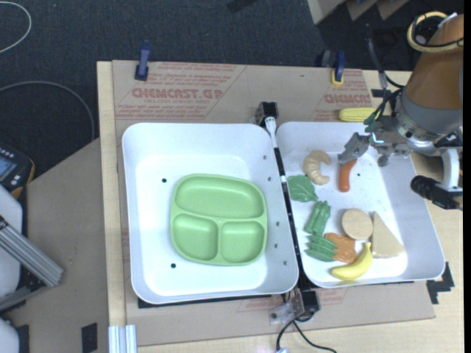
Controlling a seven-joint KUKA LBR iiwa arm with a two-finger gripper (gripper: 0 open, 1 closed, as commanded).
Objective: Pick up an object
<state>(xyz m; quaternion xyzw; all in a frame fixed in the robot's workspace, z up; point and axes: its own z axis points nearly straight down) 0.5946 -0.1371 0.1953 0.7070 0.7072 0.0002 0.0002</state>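
Hovering over the right bin's (419,219) far edge, the claw (366,147) spreads its fingers wide, holding nothing, just above an orange sausage (344,176) near a croissant (319,166).

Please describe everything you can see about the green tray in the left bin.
The green tray is a light green divided plate, probably plastic, with rounded corners and a raised rim. It has three compartments: one wide one at the far side and two smaller ones at the near side. All three hold nothing. It lies flat, right side up, near the middle of the left bin, touching only the bin floor.
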